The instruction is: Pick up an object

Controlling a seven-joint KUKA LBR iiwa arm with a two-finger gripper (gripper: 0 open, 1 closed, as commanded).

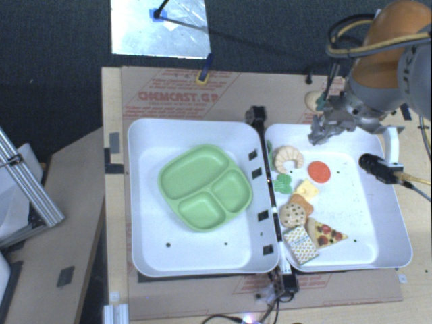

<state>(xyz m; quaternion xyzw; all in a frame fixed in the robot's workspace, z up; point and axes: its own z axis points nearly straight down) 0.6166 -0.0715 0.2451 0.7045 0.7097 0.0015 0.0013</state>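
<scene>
The right bin (378,241) holds several toy foods: a croissant (289,156), a red tomato slice (320,171), a green leafy piece (282,182), a yellow cheese wedge (308,190), a round cookie (293,214), a pizza slice (326,234) and a patterned cracker (301,244). My gripper (318,136) hangs over the far edge of the right bin, just above and right of the croissant. Nothing is visibly held between its fingers.
A green divided plate (204,187) lies in the left bin (148,154). A black divider (264,181) runs between the bins. A shiny sheet (160,19) lies beyond the bench. Metal framing (23,181) stands at the left.
</scene>
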